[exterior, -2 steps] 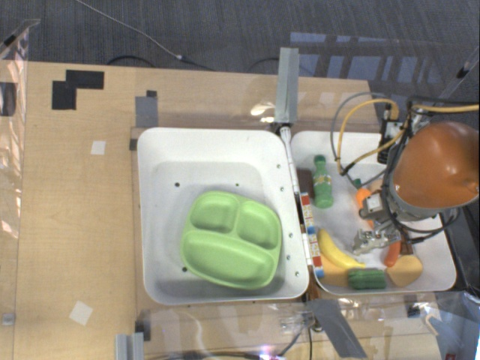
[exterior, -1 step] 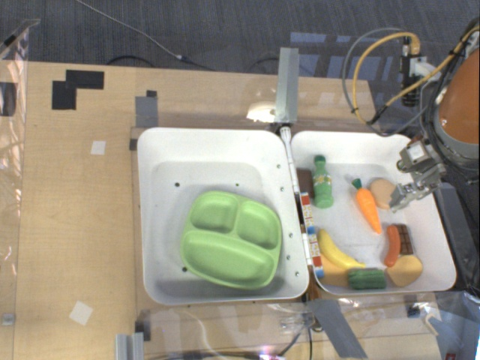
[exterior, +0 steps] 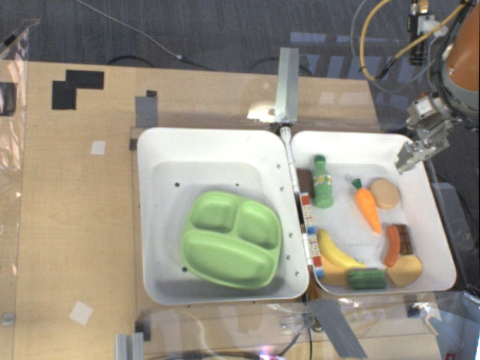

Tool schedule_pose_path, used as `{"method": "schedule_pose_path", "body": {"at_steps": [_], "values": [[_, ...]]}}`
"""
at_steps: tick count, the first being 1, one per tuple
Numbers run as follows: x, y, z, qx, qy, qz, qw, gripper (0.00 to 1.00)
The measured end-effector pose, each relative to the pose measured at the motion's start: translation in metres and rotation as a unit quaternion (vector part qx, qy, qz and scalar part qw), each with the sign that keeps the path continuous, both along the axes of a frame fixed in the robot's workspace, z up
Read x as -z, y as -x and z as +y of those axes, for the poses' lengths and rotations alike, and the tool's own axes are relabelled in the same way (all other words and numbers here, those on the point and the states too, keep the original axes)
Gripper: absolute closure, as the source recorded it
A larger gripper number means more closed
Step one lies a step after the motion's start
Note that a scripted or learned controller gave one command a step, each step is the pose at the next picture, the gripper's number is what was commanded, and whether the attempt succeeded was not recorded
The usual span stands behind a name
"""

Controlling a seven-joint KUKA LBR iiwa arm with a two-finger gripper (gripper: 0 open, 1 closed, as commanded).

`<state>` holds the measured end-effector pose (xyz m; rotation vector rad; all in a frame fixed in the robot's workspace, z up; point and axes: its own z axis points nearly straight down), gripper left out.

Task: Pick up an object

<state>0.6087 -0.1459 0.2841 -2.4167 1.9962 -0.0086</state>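
At the left of the frame the wooden worktop [exterior: 75,223] is bare apart from black tape marks toward its upper left. Right of that sits the left bin [exterior: 157,201], holding a green divided plate [exterior: 231,238] in its lower half. The right bin [exterior: 431,216] carries all the candidates for picking: a green bottle [exterior: 323,181] upright-lying near the divider at the upper left, a banana [exterior: 337,251] below it with a dark green piece [exterior: 367,278] touching its lower end, a carrot [exterior: 367,207] in the middle, a round tan cookie [exterior: 385,193] just beside the carrot's top, and toward the lower right a reddish sausage [exterior: 391,246] against a brown bar [exterior: 404,238], with a tan wedge [exterior: 405,270] beneath them. The end effector [exterior: 414,152] hangs at the right bin's upper right corner, over the rim, holding nothing; whether its jaws are wide or narrow I cannot tell from this slanted view. The step in hand looks like the approach, with nothing yet chosen. The cookie and carrot lie nearest, and the carrot seems the better target: it is slim and has free space on its long sides. To do it well, the end effector should move left and down into the bin, align across the carrot's width, and descend clear of the cookie.
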Motion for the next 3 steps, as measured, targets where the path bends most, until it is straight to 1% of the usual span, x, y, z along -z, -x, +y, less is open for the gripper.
{"method": "schedule_pose_path", "body": {"at_steps": [1,2,3], "values": [[0.151,0.025,0.040,0.022,-0.0027,0.009,0.9997,1.00],[0.084,-0.042,0.093,0.001,-0.0014,-0.003,1.0000,1.00],[0.010,-0.062,0.100,-0.016,-0.0001,-0.003,0.9999,1.00]]}}
